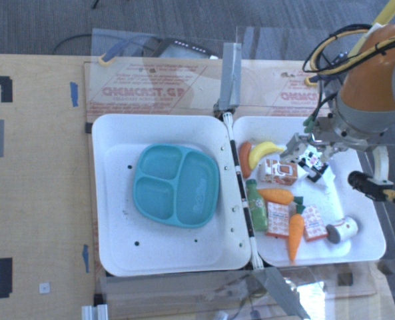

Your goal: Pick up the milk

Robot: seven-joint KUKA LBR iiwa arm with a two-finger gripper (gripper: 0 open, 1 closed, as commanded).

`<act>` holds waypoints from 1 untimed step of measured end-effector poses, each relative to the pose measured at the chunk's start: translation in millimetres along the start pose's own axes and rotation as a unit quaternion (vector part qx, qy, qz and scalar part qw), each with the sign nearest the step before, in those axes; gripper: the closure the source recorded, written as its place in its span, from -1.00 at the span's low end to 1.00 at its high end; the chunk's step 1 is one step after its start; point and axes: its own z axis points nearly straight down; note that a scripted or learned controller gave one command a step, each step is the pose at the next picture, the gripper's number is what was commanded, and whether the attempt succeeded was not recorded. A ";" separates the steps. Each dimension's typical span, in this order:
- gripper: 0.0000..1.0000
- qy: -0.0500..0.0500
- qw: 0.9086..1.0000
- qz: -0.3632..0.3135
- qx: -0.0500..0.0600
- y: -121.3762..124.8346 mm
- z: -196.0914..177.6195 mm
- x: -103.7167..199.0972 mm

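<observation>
The milk (278,172) is a small white and brown carton lying in the right bin (367,245), near its upper middle, just below a banana. My gripper (309,157) hangs over the same bin immediately right of the carton, close to its upper right corner. From this angle I cannot make out anything held in the gripper. The grey arm with its orange band (370,79) comes in from the upper right and hides the bin's back right corner.
The banana (264,152) and a red sausage (244,159) lie left of the milk. Below it are a green bottle (256,207), two carrots (276,195) (295,235), red packets (277,219) and a white can (342,230). A teal divided plate (177,185) sits in the left bin (110,245).
</observation>
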 end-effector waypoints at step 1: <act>-1.00 -0.002 0.999 0.046 -0.019 23.8 82.5 -26.7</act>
